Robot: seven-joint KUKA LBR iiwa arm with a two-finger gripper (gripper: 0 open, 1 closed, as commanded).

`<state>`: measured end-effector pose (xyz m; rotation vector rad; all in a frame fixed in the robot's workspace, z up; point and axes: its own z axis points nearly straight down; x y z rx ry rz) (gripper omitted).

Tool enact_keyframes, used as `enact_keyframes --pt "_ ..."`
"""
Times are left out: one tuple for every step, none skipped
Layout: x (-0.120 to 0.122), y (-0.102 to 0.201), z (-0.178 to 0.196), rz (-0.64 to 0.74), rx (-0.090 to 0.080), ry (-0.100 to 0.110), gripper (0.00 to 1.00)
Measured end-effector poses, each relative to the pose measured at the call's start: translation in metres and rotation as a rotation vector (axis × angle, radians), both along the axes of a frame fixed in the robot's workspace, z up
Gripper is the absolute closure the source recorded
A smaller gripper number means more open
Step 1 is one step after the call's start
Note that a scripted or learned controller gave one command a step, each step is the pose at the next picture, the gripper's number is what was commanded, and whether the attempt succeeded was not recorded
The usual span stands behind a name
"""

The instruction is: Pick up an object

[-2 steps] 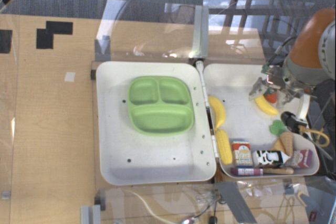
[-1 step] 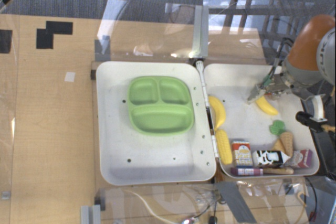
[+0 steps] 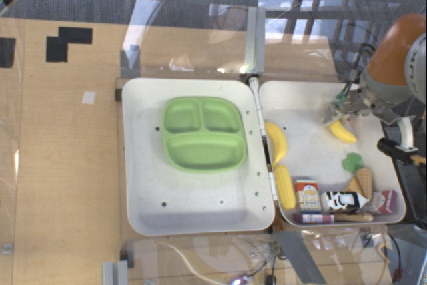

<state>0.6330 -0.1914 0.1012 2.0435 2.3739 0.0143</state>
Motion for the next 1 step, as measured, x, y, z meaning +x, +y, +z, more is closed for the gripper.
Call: enact_keyframes --pt "0.0237 0.0378 0.0875 -0.051 -0.001 0.006 1.00"
